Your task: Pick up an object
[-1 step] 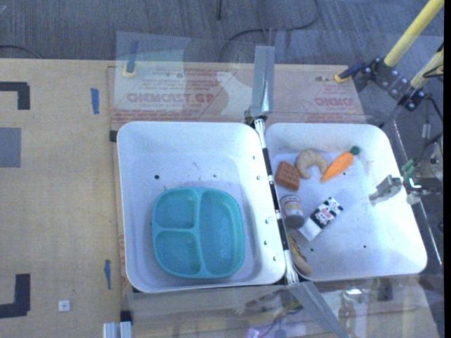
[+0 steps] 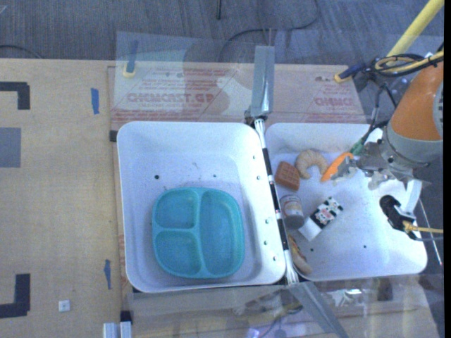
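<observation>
Grey arm (image 2: 416, 118) bent over right bin (image 2: 366, 255), claw (image 2: 384, 178) low.

Left bin (image 2: 134, 189): white, looks like matt plastic, faintly speckled, smooth walls.
Right bin (image 2: 366, 252): same white matt finish, small dark holes in the floor.
Divided plate (image 2: 198, 232): teal, smooth plastic look, soft sheen, at 6 o'clock in the left bin.
Bench (image 2: 56, 203): pale wood-like board, matt, with blue tape strips.
Clear sheet (image 2: 183, 90): transparent glossy plastic at 12 o'clock, red print.
Centre bar (image 2: 263, 83): grey, dull metal look.
Arm (image 2: 417, 115): orange band smooth and semi-glossy; grey parts metallic.
Croissant-shaped item (image 2: 311, 162): tan, matt.
Small jar (image 2: 290, 208): material unclear, dull lid.
</observation>
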`<action>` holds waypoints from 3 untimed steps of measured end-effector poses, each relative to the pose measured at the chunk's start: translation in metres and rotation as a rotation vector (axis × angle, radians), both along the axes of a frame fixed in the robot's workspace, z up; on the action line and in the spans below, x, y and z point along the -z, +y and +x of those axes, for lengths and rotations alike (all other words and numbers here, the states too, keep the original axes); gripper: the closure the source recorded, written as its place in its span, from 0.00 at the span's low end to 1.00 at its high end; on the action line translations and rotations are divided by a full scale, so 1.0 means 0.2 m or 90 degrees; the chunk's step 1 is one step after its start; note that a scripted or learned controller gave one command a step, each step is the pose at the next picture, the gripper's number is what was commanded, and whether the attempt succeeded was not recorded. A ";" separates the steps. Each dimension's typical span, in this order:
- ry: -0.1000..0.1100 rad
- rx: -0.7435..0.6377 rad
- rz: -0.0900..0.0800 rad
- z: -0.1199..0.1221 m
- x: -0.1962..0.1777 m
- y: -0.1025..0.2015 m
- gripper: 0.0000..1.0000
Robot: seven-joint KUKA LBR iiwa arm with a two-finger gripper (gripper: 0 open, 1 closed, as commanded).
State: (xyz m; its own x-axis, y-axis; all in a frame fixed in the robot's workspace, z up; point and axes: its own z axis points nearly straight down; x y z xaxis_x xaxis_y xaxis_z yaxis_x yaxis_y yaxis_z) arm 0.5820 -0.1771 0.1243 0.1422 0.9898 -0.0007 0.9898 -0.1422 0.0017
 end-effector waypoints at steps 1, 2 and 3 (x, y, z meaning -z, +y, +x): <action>-0.002 0.014 -0.001 0.25 0.19 0.05 0.00; -0.001 0.012 -0.004 0.25 0.13 0.05 1.00; 0.000 -0.057 0.000 0.15 -0.54 0.45 1.00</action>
